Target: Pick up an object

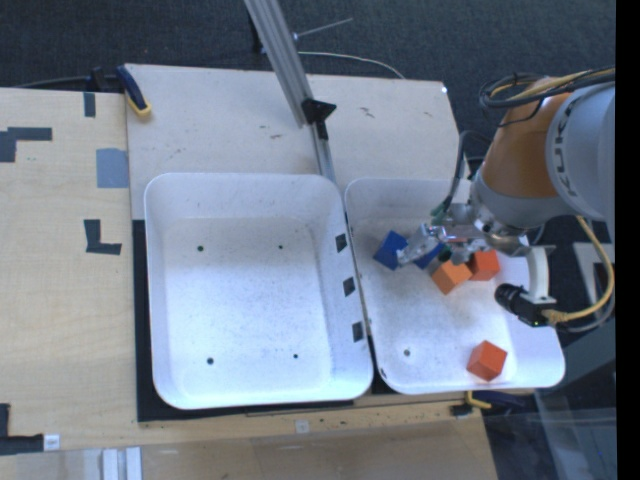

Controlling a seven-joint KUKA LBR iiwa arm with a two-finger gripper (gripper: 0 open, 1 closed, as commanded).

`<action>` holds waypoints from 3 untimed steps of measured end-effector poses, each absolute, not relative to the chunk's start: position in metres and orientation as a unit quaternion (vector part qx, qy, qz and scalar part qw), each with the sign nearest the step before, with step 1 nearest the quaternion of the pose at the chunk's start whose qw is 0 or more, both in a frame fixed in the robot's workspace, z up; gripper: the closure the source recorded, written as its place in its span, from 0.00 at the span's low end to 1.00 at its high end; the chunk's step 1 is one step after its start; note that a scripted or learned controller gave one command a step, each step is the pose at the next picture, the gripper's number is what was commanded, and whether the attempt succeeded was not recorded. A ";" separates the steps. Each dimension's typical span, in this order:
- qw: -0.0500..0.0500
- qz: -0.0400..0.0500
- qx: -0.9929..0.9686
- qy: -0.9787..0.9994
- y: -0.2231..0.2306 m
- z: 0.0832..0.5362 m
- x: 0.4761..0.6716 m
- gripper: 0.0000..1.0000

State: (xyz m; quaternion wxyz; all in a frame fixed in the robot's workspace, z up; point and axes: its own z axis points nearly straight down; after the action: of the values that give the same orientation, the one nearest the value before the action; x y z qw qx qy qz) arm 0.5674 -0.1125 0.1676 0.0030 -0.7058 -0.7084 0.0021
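The right bin [520, 373] carries a tight cluster at its centre: a blue block [390, 249] on the 9 o'clock side, a darker blue piece [433, 258] just beside it, and two orange blocks, one [450, 275] touching the other [485, 264] at its 3 o'clock. A third orange block [487, 359] sits well apart, toward 5 o'clock, near the bin's front rim with open floor around it. The left bin [240, 288] lies alongside, their rims meeting down the middle of the counter [200, 118]. A slanted metal rail [285, 53] crosses above, at 12 o'clock. The arm [560, 158] bends in from 3 o'clock, its wrist low over the cluster; the gripper [437, 240] is right among the blue pieces, and whether it is spread or closed cannot be told, nor whether it grips anything.
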 end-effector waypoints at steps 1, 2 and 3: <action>-0.002 -0.008 -0.705 -0.709 -0.113 0.113 0.641 0.00; 0.000 -0.007 -0.705 -0.710 -0.099 0.097 0.614 0.00; 0.000 -0.001 -0.705 -0.709 -0.086 0.093 0.614 0.00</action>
State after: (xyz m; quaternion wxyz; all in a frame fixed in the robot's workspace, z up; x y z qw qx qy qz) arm 0.6138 -0.0861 0.0934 0.0002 -0.7053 -0.7089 -0.0014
